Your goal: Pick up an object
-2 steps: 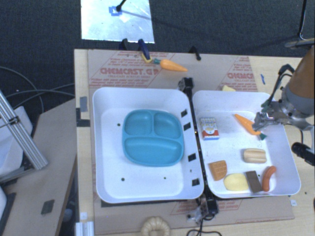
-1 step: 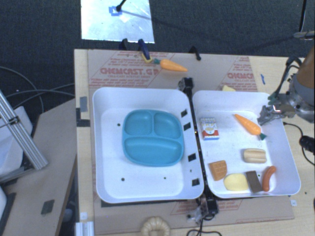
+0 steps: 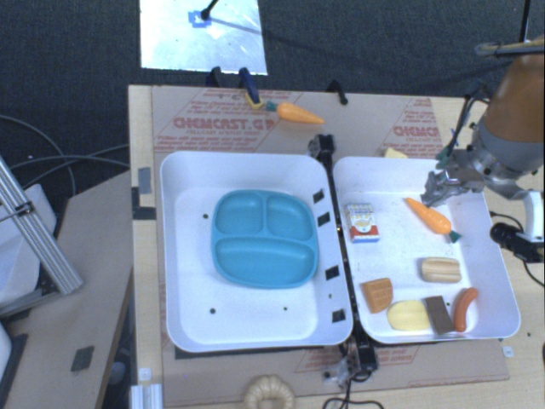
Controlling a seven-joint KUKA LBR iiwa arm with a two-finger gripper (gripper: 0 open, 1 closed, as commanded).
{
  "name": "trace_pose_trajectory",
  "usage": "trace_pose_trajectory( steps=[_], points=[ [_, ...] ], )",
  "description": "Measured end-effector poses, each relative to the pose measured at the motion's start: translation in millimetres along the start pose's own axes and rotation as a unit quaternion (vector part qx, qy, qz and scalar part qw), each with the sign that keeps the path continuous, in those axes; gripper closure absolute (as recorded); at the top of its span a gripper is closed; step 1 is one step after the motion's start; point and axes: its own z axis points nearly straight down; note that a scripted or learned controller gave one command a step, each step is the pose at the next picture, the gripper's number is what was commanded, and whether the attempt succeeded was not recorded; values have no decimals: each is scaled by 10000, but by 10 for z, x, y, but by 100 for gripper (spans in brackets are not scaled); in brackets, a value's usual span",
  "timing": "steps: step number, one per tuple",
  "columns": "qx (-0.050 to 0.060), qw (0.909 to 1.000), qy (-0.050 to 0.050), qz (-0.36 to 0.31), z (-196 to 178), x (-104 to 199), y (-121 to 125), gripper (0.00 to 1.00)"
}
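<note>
The right bin [image 3: 502,313] holds several toy foods: an orange carrot [image 3: 428,216], a small red and white box [image 3: 362,221], a tan bread roll [image 3: 440,270], an orange wedge [image 3: 378,294], a yellow piece [image 3: 408,315], a brown block [image 3: 438,313] and a red sausage [image 3: 464,308]. My gripper [image 3: 437,187] hangs over the bin's upper right part, just above and beside the carrot's near end. Nothing shows between its fingers. The arm with its orange band [image 3: 515,100] comes in from the right.
The left bin [image 3: 183,228] holds a blue divided plate [image 3: 264,237]. A second carrot [image 3: 294,114] lies on the cardboard behind the bins. A shiny sheet [image 3: 204,24] lies further back. A black cable [image 3: 511,239] runs at the right bin's edge.
</note>
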Motion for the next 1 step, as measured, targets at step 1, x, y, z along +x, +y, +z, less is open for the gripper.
trace_pose_trajectory(
  steps=[1],
  points=[
    [7, 10000, 3, -8, 71, 535, 46, 100]
  ],
)
